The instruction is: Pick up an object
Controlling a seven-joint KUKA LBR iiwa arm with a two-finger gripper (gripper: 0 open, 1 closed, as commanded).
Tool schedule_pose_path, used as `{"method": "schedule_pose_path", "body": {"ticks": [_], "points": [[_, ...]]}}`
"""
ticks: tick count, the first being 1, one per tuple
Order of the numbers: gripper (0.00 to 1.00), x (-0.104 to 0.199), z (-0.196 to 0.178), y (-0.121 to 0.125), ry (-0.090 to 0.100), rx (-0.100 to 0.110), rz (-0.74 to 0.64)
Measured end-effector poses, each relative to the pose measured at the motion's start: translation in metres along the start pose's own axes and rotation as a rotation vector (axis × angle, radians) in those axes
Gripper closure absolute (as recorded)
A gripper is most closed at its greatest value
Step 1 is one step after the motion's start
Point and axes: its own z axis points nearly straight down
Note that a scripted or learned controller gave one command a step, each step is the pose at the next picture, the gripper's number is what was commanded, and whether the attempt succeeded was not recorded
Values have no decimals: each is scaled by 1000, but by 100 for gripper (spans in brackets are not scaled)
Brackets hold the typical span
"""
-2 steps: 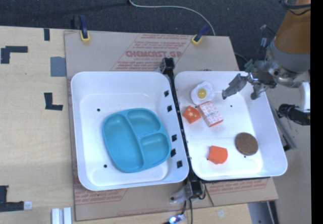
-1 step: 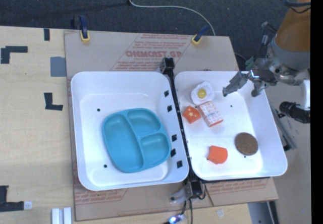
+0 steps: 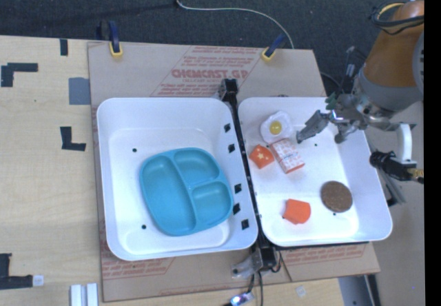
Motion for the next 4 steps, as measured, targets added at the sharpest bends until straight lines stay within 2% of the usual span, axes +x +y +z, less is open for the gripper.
{"method": "schedule_pose_path", "body": {"ticks": [2,3,4], "points": [[0,6,125,8,0,2,-1],[100,7,112,9,1,-2,-3],[100,12,50,7,0,-11,-2]]}}
